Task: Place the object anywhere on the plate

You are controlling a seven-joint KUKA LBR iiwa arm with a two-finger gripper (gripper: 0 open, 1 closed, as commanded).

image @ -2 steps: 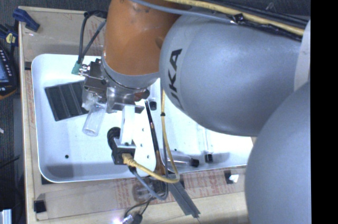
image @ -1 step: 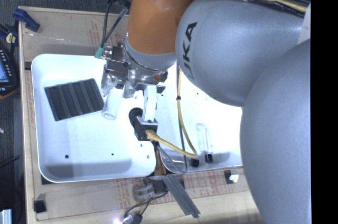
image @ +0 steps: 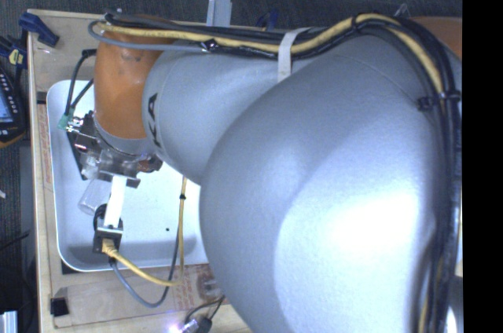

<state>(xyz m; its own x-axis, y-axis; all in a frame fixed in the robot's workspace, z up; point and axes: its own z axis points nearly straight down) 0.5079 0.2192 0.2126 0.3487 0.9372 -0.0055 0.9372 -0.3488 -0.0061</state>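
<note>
Seemingly the object sits hidden beneath the huge grey arm, so I cannot tell its place. The claw hangs low over the white bin at left, probably reaching down. Whether it is apart or together, I cannot tell.

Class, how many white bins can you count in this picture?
1. The white bin lies at the picture's left. The grey arm covers the middle and right, so another bin may be hidden behind it.
</note>
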